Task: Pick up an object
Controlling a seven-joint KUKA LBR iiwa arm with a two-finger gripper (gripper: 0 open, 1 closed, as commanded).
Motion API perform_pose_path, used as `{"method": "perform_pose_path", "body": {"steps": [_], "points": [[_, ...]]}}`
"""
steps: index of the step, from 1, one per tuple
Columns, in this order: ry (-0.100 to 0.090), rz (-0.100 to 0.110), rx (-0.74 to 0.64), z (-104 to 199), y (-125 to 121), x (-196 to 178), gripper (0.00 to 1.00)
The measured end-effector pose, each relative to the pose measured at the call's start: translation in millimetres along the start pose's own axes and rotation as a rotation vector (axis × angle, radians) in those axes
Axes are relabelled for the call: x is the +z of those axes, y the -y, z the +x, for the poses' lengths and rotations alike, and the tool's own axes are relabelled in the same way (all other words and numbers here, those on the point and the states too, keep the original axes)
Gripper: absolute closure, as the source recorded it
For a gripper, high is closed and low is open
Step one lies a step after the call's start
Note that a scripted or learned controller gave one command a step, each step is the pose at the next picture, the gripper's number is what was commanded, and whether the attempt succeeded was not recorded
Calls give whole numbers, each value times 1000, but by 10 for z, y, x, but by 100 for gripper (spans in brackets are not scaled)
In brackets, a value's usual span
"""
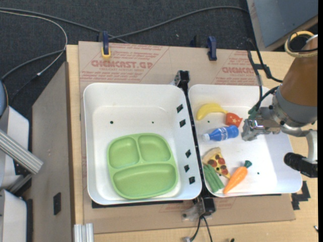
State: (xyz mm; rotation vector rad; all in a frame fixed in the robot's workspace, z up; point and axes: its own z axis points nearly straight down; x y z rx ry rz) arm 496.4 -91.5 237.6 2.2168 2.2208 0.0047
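Observation:
The right bin point(272, 170) holds a yellow banana point(210, 110), a small red piece point(232, 118), a blue bottle point(220, 133), a pizza slice point(217, 161), a green pod point(213, 179) and an orange carrot point(235, 178). My gripper point(251, 130) hangs low over the bin's middle, just right of the bottle's end and below the red piece. Nothing shows between its fingertips, and the wrist hides how they stand.
A green divided plate point(143, 165) lies in the left bin point(101, 115). Black clips run along the divider between the bins point(187, 130). Blue and yellow clamps point(212, 48) grip the cardboard at the back. The arm's orange band point(303, 69) fills the right side.

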Motion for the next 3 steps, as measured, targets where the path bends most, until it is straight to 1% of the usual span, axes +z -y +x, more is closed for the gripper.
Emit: {"method": "perform_pose_path", "body": {"steps": [1,2,3], "points": [[-2,2,-4,425,-231,-33,100],[-2,3,-5,969,-351,-81,100],[-1,4,-4,1446,-511,85,100]]}}
